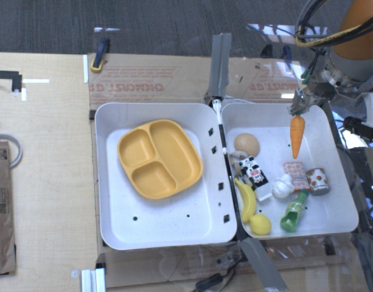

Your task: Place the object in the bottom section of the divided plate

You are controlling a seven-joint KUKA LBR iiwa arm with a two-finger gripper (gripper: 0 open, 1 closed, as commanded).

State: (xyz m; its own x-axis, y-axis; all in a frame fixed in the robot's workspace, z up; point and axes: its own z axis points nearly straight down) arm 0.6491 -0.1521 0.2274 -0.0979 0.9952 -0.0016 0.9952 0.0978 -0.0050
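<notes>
An orange carrot (296,137) hangs point-down over the back of the right bin (339,163). Its wide end sits between the fingers of my gripper (298,109), which is shut on it. The arm comes in from the upper right. In the left bin (107,181) lies the yellow divided plate (160,157), with two sections at the back and one bottom section (153,180) toward the front. The plate holds nothing and lies well to the left of the carrot.
The right bin also holds a beige ball (247,143), a cow toy (253,172), a banana (247,198), a lemon (260,224), a green bottle (294,212), a white lump (282,187), a patterned packet (296,175) and a small can (317,180). A ridge (221,157) divides the bins.
</notes>
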